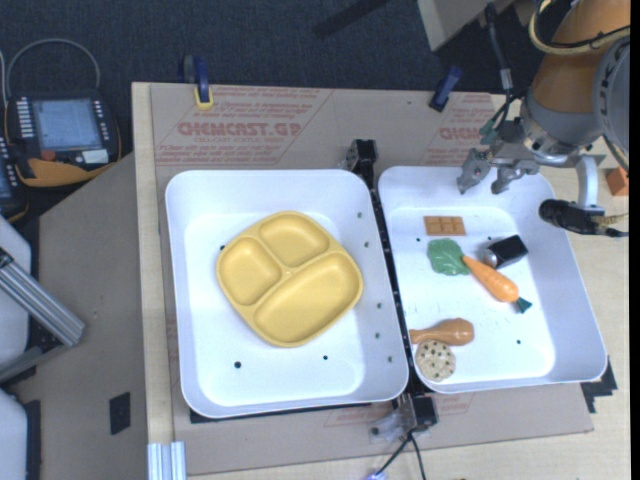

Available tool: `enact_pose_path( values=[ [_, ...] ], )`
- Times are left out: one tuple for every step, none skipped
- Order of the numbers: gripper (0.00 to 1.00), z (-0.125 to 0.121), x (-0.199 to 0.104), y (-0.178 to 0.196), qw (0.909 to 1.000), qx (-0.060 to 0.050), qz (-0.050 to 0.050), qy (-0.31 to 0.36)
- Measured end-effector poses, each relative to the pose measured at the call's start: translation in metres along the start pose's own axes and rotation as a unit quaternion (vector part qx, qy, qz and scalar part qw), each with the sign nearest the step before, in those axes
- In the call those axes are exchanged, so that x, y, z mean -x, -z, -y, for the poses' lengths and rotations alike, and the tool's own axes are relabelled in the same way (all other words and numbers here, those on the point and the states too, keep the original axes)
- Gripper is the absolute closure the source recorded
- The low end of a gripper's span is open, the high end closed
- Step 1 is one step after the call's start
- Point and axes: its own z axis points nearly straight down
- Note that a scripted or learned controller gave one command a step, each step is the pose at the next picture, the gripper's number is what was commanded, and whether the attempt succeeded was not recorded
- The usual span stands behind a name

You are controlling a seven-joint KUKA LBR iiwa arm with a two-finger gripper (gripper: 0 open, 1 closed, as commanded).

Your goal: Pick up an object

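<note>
My gripper [492,176] hangs over the back edge of the right bin [570,353], its two fingers spread apart with nothing between them. In that bin lie a tan cracker [444,226], a green leafy piece [445,258], an orange carrot [493,278], a small black block [507,251], a brown drumstick [442,333] and a speckled cookie [436,360]. The cracker is nearest to the gripper, a little in front and to its left. All objects rest on the bin floor.
The left bin [200,358] holds a yellow divided plate [289,277]. A black clamp [361,154] sits at the back between the bins. A handheld pendant [62,133] lies off the bench at the left. The arm's orange band [580,43] rises at the upper right.
</note>
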Motion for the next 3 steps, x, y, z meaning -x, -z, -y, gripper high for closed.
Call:
enact_pose_path(
  values=[
    [1.0, -0.002, 0.0, 0.041, 1.0, 0.0, 0.0, 0.0],
    [1.0, 0.018, -0.038, 0.04, 1.0, -0.005, -0.002, 0.001],
    [1.0, 0.045, -0.083, 0.033, 1.0, -0.006, -0.002, 0.001]
  ],
)
